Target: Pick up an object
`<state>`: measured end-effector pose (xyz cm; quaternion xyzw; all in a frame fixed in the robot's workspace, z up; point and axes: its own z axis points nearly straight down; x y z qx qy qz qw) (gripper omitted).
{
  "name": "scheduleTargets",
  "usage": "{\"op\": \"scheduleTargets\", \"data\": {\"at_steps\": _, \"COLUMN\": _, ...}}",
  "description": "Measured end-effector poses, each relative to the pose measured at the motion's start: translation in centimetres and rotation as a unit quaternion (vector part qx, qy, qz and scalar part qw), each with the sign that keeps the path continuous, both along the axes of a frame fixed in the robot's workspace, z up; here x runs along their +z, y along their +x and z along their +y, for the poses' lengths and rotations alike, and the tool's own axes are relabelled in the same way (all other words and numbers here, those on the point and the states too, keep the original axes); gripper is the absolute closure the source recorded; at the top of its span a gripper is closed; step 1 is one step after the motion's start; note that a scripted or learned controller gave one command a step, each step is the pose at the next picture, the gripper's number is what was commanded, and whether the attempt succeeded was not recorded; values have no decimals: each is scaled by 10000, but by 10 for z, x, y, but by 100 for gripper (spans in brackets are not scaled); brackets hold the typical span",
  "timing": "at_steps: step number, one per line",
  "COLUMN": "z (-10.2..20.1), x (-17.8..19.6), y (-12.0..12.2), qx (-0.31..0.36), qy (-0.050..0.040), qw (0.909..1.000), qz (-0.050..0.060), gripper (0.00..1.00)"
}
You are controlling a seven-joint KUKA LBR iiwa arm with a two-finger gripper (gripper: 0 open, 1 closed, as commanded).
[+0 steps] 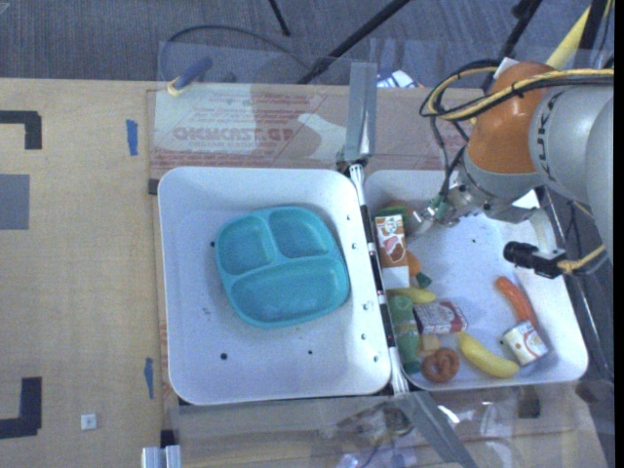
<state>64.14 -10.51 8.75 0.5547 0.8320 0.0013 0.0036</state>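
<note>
Nearest, along the front of the right bin [473, 261]: a brown ring-shaped pastry [441, 364], just beside it a yellow banana [487, 356], then a small white-and-red cup [525, 342] tipped toward the front right corner. A little farther back, an orange carrot [515, 298] lying at a slant near the right wall, well apart from a red-and-white packet [441, 317] and a green pack [402, 312] crowded against the left wall. Farther still on that wall, a tall carton [391, 237] lying flat. In the left bin [195, 339], a teal divided plate [283, 264], about mid-bin. Beyond the carton, over the far left part of the right bin, the gripper [436, 211], close by the carton's far end, nothing seen in its grasp; how wide it stands, impossible to make out. Behind it, the orange-banded arm [507, 135] coming in from the right.
</note>
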Motion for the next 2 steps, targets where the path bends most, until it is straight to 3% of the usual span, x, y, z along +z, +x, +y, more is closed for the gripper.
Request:
{"op": "scheduleTargets", "data": {"at_steps": 1, "z": 0, "x": 10, "y": 0, "qx": -9, "qy": 15, "qw": 10000, "qz": 3, "gripper": 100}}
{"op": "scheduleTargets", "data": {"at_steps": 2, "z": 22, "x": 95, "y": -41, "qx": -1218, "qy": 13, "qw": 9925, "qz": 52, "gripper": 100}}
